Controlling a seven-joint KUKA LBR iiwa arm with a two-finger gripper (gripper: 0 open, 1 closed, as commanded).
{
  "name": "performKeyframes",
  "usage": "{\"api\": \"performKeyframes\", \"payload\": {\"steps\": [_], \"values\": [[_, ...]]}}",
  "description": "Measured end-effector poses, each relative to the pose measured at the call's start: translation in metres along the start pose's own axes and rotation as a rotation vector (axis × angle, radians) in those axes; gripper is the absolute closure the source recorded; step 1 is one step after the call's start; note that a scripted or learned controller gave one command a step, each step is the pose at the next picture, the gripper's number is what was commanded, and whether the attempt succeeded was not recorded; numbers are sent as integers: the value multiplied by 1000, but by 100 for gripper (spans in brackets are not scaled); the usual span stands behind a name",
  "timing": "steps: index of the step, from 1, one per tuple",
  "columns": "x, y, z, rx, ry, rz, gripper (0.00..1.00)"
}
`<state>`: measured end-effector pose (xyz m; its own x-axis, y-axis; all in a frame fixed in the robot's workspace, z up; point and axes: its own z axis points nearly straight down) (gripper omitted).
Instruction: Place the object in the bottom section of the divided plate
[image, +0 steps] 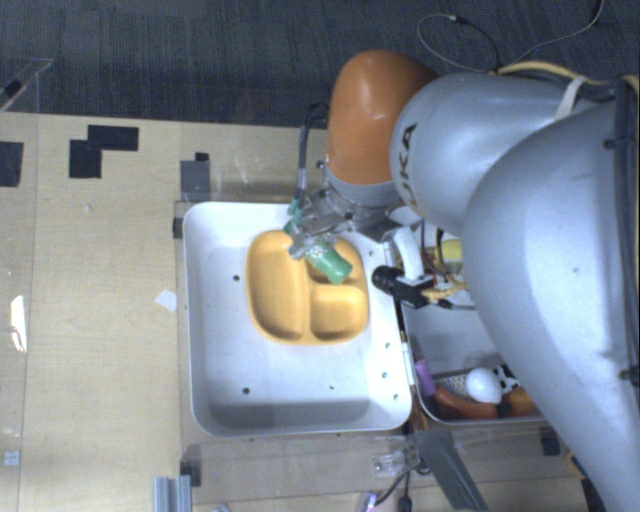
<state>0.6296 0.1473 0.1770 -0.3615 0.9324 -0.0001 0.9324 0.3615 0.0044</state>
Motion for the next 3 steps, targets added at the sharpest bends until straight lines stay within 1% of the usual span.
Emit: {"api": "performKeyframes", "payload": {"steps": [1, 2, 3], "values": [[62, -3, -40, -2, 0, -72, 100], [78, -23, -64, 0, 1, 28, 100], [67, -46, -11, 0, 1, -262, 100]]}}
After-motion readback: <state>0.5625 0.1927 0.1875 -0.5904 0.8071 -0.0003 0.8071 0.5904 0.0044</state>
